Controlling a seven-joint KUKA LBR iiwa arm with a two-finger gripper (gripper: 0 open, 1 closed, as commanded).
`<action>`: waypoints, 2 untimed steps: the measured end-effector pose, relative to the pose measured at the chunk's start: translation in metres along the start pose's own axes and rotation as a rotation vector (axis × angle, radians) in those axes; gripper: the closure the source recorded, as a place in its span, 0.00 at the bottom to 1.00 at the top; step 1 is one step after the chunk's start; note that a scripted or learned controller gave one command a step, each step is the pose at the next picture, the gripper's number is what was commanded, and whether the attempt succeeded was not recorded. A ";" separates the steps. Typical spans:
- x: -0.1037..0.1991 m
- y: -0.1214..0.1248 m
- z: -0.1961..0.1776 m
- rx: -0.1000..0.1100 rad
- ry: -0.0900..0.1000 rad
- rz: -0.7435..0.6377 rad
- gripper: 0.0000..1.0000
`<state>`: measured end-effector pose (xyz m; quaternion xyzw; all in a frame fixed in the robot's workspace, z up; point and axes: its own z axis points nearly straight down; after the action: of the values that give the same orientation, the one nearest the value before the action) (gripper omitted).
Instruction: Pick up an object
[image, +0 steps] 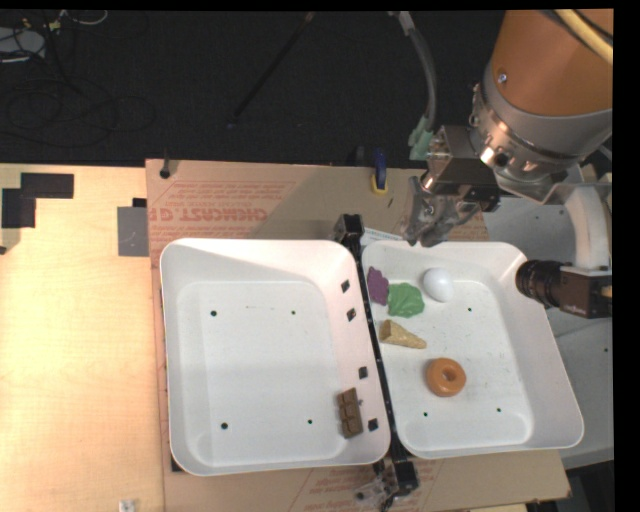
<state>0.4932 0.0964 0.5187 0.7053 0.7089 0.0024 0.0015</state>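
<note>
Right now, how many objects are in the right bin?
5: purple piece by the divider, green lump beside it, white ball farther back, tan wedge below, orange ring nearest.

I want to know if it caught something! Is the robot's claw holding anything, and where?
Nothing is held: the gripper hangs above the right bin's far edge, nothing between its fingers.
</note>
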 end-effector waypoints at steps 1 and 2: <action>0.058 0.016 -0.019 0.007 -0.001 -0.001 1.00; 0.115 0.072 -0.017 0.008 -0.002 0.001 1.00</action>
<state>0.5644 0.2116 0.5361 0.7058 0.7084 -0.0012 -0.0005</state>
